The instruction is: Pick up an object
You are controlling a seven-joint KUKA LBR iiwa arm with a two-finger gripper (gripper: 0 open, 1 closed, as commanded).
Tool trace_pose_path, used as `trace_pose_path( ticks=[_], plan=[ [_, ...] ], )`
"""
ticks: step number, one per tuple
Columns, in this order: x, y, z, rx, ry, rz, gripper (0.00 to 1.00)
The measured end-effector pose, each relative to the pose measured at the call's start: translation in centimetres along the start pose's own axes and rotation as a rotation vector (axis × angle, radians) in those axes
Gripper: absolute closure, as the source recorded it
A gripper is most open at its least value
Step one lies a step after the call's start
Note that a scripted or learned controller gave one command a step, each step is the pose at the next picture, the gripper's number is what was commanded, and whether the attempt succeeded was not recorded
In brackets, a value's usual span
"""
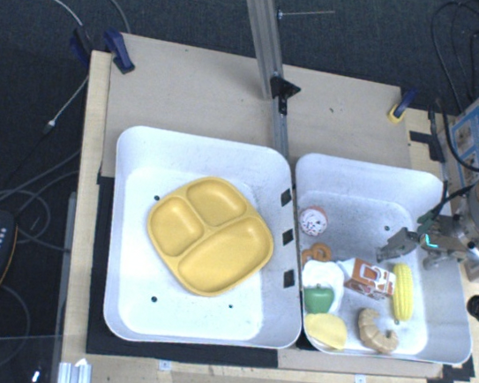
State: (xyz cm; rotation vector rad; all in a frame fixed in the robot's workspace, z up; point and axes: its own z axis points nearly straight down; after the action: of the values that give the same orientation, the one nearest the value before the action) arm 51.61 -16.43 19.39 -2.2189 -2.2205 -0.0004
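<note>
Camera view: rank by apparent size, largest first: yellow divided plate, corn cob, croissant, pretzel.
1. yellow divided plate
2. corn cob and croissant: look about alike, not ranked
3. pretzel, smallest

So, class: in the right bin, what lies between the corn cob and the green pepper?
The small red-and-white carton lies between the corn cob and the green pepper, seen in the camera view.
</note>
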Motion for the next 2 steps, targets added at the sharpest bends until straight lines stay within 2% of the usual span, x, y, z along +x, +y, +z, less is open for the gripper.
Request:
trace_pose_path(
  ticks=[1,2],
  plan=[
    [0.3,0.0,6.3,0.006,0.001,0.001,0.00],
    [0.2,0.4,8.4,-0.011,-0.002,-0.002,0.00]
  ],
)
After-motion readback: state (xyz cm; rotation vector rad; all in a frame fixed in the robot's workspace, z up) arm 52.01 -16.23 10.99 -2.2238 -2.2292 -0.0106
